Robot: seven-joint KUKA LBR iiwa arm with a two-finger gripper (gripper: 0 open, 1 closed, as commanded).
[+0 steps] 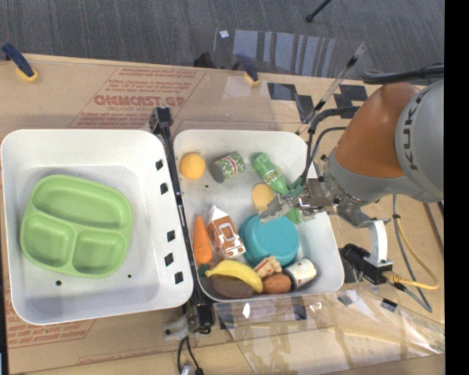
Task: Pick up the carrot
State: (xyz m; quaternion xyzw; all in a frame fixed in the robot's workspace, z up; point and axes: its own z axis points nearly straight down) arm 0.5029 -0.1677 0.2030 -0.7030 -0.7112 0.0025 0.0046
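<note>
Two white bins: the left bin [16, 209] at nine o'clock carries one green divided plate [76, 225]; the right bin [242, 137] holds the rest. There: one carrot [202, 241], one banana [234, 273], two yellow round fruits (one [191, 166] at eleven o'clock, the other [262, 194] nearer centre), one can [229, 166], one green bottle [270, 173], one teal bowl [271, 240], one small carton [224, 237]

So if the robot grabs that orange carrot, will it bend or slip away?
The long orange tapered carrot looks like smooth moulded plastic, so probably stiff, not bendy. Its narrowing shape may let it slip from a pinch. It lies against the right white bin's left wall beside the small carton, so it likely won't roll far.
</note>
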